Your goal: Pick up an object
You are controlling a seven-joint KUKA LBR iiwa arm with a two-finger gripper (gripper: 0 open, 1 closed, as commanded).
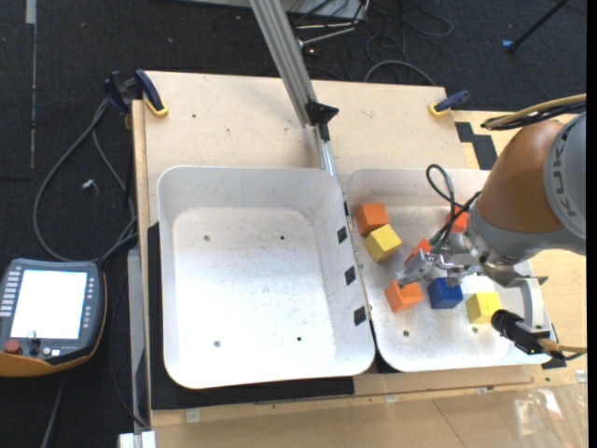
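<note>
The gripper hangs low over the right bin, coming in from the right side. It looks open a little way, with nothing between its fingers, though they are small and hard to see well.

Five blocks sit in this bin. The closest one to pick is the orange block. It lies just beside the gripper tip, a bit nearer to us and a bit to the left. It looks almost touching, but I cannot tell if it really is. The block is about square, so it has no long side to line up with.

The blue block is just to the right of the orange one, under the wrist of the arm. A yellow block sits further right. Another yellow block and another orange block lie on the far side, a little to the left of the gripper.

I think the gripper needs a small step near and left, so its fingers go on both sides of the orange block. The blue block is close and could get bumped.

The left bin sits next to it on the worktop
</note>
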